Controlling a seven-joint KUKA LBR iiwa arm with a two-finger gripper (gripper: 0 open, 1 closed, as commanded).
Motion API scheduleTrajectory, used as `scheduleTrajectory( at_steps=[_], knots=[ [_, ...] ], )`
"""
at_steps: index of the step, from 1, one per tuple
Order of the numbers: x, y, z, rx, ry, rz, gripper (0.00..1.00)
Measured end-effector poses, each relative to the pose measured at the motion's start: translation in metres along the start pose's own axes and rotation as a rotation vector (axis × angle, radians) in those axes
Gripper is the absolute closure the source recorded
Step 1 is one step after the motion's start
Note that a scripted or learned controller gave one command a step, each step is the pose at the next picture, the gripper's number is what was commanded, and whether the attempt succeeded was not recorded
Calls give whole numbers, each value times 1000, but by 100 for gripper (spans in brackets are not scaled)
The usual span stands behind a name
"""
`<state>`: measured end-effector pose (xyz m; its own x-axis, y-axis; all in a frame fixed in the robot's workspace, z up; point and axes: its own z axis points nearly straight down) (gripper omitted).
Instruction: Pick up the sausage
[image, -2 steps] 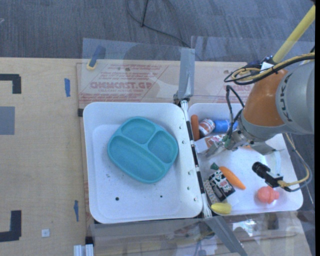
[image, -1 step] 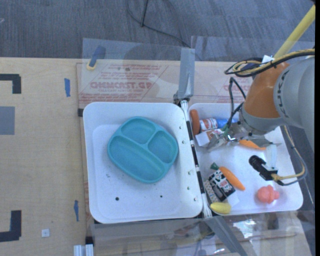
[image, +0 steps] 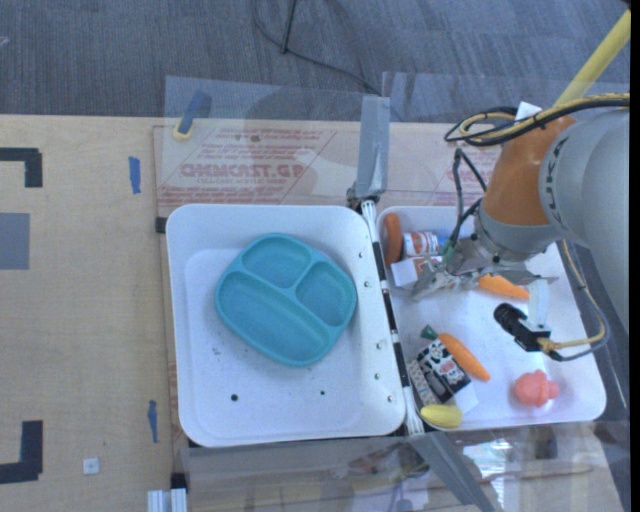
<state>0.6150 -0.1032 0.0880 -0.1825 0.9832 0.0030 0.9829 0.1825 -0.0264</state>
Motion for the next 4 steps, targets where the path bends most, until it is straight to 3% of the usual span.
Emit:
scheduleTrajectory(
  at_steps=[1, 2, 3, 4],
  knots=[
    [6, -19, 0, -33, -6, -64, 0],
    [1, 2, 0, -7, 0, -132, 0],
    [-10, 28, 3, 88, 42, -8, 0],
    [-2, -48, 0, -31, -4, -69, 0]
  ],
)
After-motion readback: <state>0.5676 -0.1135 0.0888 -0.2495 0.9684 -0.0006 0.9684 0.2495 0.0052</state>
